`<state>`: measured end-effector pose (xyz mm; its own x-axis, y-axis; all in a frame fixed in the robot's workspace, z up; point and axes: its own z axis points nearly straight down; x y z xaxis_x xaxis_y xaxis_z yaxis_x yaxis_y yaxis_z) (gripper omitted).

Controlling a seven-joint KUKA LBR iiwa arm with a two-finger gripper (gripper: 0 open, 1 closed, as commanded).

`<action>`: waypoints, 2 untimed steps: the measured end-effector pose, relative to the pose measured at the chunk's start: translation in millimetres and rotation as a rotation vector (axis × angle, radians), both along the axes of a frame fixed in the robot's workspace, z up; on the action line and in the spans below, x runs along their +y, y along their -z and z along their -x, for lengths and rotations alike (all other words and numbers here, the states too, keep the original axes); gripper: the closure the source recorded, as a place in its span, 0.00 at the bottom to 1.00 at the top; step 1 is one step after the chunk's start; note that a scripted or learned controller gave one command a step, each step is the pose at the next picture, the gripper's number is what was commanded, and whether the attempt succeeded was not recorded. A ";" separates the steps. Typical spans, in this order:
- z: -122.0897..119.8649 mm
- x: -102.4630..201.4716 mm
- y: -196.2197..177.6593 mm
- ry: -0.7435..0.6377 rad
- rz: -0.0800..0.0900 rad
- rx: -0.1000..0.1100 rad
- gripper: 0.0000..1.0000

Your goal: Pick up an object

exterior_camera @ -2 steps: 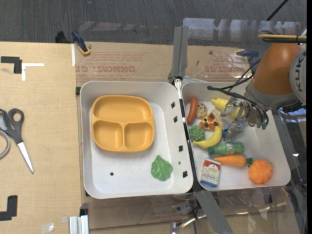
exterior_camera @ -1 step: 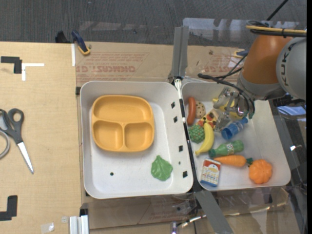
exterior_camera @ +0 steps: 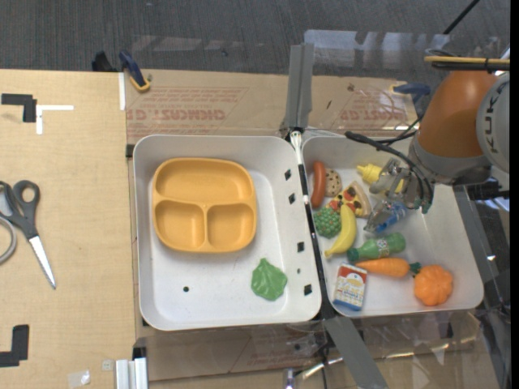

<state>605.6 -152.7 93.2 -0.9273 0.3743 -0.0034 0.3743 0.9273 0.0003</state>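
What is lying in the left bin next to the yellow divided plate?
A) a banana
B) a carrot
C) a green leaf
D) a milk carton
C: a green leaf lies on the left bin floor just below the yellow divided plate.

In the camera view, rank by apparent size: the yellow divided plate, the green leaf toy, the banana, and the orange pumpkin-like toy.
1. yellow divided plate, by far the largest.
2. banana, longest of the rest.
3. green leaf toy and orange pumpkin-like toy look about alike; I won't rank them.
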 end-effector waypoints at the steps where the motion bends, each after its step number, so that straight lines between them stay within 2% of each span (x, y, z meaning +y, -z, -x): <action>1: -8.1 43.2 0.3 0.139 0.000 0.000 0.00; 2: 56.6 51.8 1.1 0.235 0.000 0.002 0.00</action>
<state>549.0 -101.0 92.1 -0.8147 0.5799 -0.0011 0.5799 0.8147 -0.0004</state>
